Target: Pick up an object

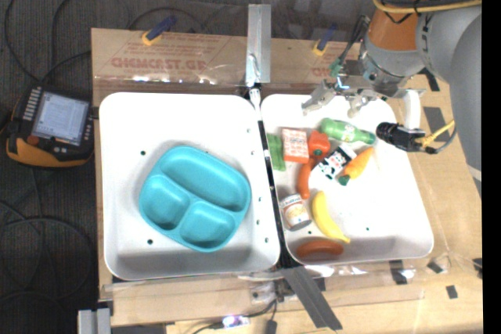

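Observation:
My gripper (335, 102) hovers over the back edge of the right bin (407, 207), fingers spread open with nothing between them. Just in front of it lies a green bottle (344, 131). Further forward sit an orange carrot (358, 163), a black-and-white carton (335, 163), a red-and-white packet (295, 145), a small jar (294, 211), a yellow banana (327, 217) and a red item (319, 248) at the bin's front wall.
The left bin (125, 246) holds a teal divided plate (196, 197). A metal divider (258, 51) stands behind the gap between the bins. A handheld pendant (51, 125) lies off the bench at far left.

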Controlling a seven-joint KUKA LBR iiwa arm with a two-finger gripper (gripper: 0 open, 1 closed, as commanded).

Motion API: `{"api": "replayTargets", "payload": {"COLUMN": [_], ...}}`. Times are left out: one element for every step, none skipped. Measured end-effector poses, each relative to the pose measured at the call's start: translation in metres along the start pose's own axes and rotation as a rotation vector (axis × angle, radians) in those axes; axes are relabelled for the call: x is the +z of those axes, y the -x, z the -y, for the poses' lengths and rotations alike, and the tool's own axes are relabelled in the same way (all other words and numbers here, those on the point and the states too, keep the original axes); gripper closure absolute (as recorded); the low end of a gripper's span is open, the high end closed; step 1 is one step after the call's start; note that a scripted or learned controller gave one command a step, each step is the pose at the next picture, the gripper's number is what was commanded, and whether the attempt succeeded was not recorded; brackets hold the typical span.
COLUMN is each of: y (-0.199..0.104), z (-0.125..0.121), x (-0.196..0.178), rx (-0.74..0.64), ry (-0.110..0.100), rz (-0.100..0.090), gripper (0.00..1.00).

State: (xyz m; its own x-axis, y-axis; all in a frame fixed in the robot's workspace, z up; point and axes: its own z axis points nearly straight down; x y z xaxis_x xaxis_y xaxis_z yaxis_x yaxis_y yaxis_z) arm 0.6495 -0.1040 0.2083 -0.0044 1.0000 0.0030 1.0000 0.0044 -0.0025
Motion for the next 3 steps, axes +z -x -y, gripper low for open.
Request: {"api": "replayTargets", "payload": {"y": [0.054,0.054,-0.039], "z": [-0.020,-0.021,0.003], "x": [0.120,0.109,0.009], "rx": [0.039,0.038,0.012], "ry": [0.008,0.011,0.002], "rz": [0.012,0.016,0.001], "gripper": [0.00,1.00,1.00]}}
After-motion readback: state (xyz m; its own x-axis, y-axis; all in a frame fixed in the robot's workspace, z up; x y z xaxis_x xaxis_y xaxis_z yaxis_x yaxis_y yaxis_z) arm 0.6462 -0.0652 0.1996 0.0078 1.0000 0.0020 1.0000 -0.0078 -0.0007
